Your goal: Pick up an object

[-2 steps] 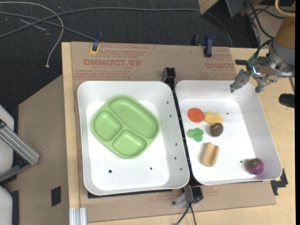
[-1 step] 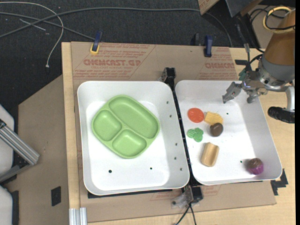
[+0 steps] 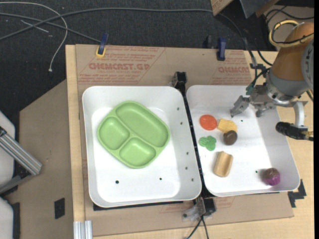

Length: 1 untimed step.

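In the left bin (image 3: 99,183), a green plate (image 3: 133,133)

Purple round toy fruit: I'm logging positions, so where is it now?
The purple round toy fruit lies in the right white bin, near its front right corner, right of the tan cylinder.

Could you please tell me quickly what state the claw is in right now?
Claw: open, holding nothing, above the right bin, up and to the right of the small food items.
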Each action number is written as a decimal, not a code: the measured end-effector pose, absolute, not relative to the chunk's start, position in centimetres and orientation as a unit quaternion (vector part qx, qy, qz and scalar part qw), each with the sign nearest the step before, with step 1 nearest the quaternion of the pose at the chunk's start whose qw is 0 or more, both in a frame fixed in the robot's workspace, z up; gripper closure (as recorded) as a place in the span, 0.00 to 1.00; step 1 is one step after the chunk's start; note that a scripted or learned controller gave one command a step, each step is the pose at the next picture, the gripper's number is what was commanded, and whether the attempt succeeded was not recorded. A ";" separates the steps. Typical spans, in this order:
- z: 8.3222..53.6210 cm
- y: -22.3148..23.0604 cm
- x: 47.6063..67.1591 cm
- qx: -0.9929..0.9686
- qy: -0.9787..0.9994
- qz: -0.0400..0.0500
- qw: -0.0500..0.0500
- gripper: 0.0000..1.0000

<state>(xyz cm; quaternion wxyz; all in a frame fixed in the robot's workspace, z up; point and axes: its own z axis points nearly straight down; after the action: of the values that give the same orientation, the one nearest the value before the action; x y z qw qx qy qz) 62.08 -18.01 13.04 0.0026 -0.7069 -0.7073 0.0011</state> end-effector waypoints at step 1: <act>14.5 -18.0 62.3 -0.707 -0.708 -0.001 0.000 1.00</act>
<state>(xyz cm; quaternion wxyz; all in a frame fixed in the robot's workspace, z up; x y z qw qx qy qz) 62.26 -18.04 14.47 -0.0004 -0.7067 -0.7075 -0.0007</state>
